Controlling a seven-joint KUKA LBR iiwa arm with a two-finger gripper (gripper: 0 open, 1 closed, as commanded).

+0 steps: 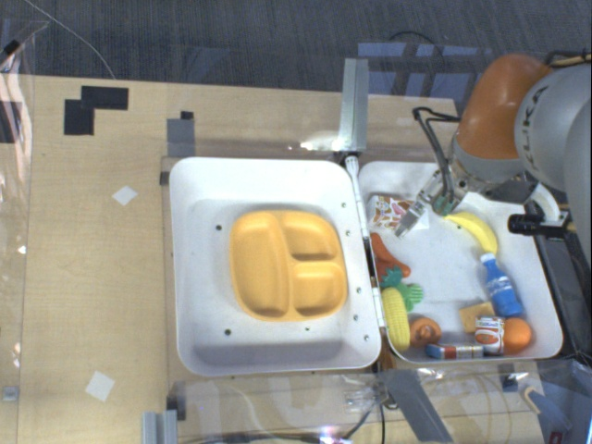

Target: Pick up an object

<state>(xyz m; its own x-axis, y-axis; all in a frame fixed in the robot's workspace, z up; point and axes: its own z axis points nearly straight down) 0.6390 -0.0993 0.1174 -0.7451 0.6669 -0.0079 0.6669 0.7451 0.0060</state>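
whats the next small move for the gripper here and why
Probably a short descent onto the snack packet. The gripper sits at the packet's right edge in the right bin, and no object shows between its fingers.

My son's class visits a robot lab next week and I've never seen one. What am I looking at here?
One camera looks down at a slant on a wooden bench bearing two shallow white bins. The grey and orange shape at the right is a robot arm; its gripper hangs low over the right bin, beside a small printed packet. Whether it grips anything is not clear. That bin also holds toy food: a banana, corn, a carrot, an orange, plus a blue bottle. The left bin holds a yellow divided tray.
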